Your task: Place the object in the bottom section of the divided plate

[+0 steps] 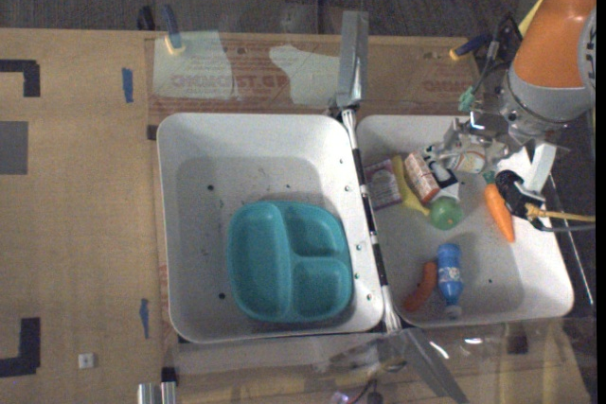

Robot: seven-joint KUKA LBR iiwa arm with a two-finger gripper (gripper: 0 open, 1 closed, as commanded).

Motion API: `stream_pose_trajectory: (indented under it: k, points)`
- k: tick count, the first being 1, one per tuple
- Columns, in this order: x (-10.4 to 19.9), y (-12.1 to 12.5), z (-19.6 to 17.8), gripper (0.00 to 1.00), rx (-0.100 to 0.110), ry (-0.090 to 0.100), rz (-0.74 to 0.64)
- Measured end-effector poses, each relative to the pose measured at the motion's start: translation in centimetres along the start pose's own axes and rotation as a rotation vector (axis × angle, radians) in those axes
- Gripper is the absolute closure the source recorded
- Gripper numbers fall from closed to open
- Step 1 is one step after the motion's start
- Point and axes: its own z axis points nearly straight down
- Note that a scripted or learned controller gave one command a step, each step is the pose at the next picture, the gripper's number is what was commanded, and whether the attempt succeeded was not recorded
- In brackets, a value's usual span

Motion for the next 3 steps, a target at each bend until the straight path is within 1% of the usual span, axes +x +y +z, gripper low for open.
stream_pose_trajectory:
  k: [1,2,3]
  points:
    - [7.5,-4.9,1.9,1.00,0.000,0.002,0.051]
    - [15.8,-5.4,2.8,1.00,-0.002,0.001,-0.097]
    - [21.3,-9.2,-1.6,1.00,-0.003,0.001,-0.222]
